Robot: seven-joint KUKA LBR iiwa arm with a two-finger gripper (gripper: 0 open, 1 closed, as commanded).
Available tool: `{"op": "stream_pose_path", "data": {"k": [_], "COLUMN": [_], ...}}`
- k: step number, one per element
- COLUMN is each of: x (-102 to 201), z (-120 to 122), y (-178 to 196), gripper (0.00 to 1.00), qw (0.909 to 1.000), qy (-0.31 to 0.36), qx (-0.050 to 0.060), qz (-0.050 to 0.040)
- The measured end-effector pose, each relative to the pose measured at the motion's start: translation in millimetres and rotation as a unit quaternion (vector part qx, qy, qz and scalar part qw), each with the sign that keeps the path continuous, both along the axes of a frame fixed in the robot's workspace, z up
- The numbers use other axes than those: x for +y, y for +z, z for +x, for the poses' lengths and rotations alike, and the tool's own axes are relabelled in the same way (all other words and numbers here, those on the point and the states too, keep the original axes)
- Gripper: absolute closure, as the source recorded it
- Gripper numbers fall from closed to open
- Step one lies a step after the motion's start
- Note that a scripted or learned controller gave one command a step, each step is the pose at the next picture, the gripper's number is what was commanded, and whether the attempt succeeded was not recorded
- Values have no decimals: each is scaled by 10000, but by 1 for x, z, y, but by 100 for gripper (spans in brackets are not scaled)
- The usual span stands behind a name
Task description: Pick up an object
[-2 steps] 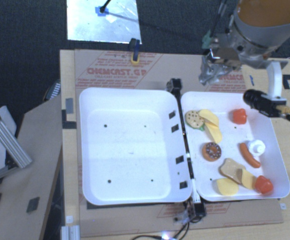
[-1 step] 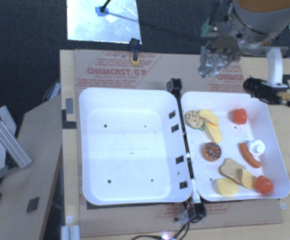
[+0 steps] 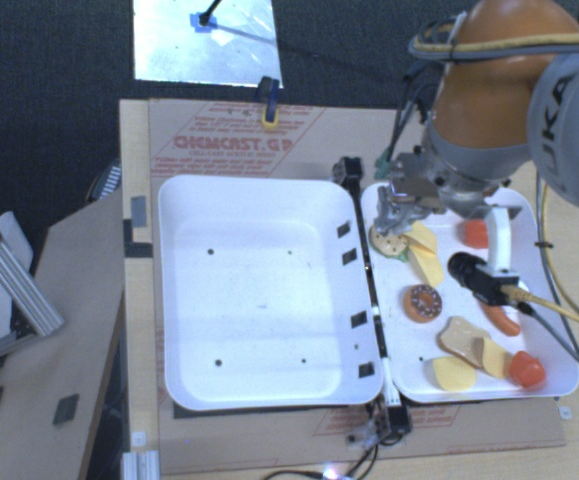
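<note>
My gripper (image 3: 396, 216) hangs low over the back left corner of the right bin (image 3: 559, 368), reaching in from the right. Just below its tip lies a round greenish-tan slice (image 3: 388, 243), touching or nearly touching it. A yellow cheese wedge (image 3: 426, 252) lies right beside that slice. Further forward are a chocolate-frosted donut (image 3: 423, 303), a slice of bread (image 3: 460, 338), a pale yellow round piece (image 3: 453, 373) and a red tomato (image 3: 527, 368). A red piece (image 3: 476, 233) and an orange-red sausage shape (image 3: 502, 318) lie to the right.
The left white bin (image 3: 259, 288) adjoins the right one along a rim with black clips (image 3: 354, 258). Both stand on a cardboard sheet (image 3: 239, 138). A yellow and blue clamp (image 3: 268, 103) sits at the back edge.
</note>
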State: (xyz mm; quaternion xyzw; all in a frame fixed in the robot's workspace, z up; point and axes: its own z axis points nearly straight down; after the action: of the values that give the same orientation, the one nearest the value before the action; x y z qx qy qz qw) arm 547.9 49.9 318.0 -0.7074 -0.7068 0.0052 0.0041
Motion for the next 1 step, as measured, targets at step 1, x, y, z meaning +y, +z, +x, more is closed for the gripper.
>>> {"op": "stream_pose_path", "data": {"k": [1], "x": [15], "z": [-34], "y": [-105], "gripper": [100], "qw": [10000], "qy": [14], "qx": [-5], "qz": [8]}}
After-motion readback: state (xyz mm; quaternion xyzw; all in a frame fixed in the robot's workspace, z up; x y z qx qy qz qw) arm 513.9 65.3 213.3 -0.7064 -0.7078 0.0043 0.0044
